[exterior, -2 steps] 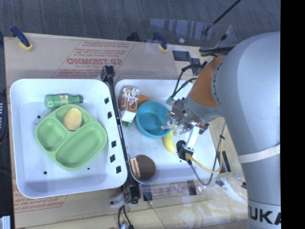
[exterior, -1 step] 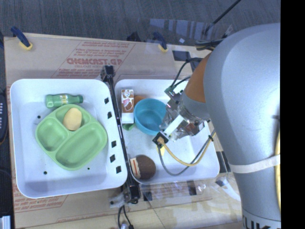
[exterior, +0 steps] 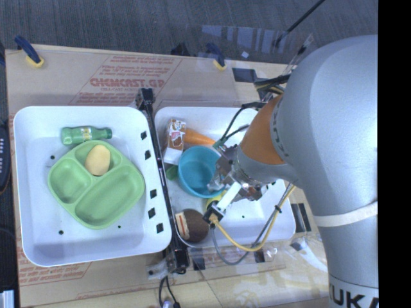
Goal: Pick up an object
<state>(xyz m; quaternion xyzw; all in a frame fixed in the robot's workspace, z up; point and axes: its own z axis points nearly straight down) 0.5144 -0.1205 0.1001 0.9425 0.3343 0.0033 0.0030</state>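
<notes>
The gripper (exterior: pixel 224 172) is placed in the right bin (exterior: pixel 205 117), against the right rim of the bowl (exterior: pixel 196 169), which lies just to its left. Whether it is spread or pressed together cannot be told.

dark grey carpet floor (exterior: pixel 128 11) behind a cardboard-covered bench (exterior: pixel 77 76).
</notes>
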